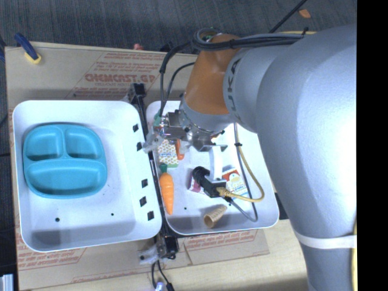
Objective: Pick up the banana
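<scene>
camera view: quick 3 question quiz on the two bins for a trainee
1. True or false: the blue divided plate lies in the view-left bin.
2. The carrot lies: A) on the plate; B) in the view-right bin, beside its left wall; C) on the cardboard outside the bins.
3. Fill in: the tan item nearest the view-right bin's near rim is a ____.

Key: 1 true; 2 B; 3 cone.

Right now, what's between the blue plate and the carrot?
Camera view: bare floor of the left bin, then the bins' adjoining rims.
</scene>
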You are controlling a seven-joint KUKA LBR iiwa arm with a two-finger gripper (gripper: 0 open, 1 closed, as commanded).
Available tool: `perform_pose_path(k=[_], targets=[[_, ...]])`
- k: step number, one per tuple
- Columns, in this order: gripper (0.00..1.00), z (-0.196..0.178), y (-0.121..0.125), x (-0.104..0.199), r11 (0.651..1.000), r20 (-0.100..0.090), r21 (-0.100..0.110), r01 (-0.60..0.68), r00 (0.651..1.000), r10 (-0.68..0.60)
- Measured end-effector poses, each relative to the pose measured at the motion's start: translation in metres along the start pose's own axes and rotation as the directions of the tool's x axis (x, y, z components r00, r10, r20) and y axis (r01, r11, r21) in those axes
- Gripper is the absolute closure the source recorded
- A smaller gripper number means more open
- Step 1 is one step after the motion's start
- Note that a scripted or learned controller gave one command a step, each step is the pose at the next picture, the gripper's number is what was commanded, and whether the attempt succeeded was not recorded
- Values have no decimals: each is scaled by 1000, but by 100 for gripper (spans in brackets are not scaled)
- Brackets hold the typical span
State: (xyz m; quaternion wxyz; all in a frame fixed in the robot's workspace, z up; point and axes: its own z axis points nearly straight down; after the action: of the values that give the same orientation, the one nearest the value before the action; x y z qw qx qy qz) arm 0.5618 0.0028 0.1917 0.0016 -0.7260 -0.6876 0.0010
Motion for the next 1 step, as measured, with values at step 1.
perform_pose_path(k=[1], targets=[[100, -10, 0, 0, 1000, 0, 3, 5, 1000, -5]])
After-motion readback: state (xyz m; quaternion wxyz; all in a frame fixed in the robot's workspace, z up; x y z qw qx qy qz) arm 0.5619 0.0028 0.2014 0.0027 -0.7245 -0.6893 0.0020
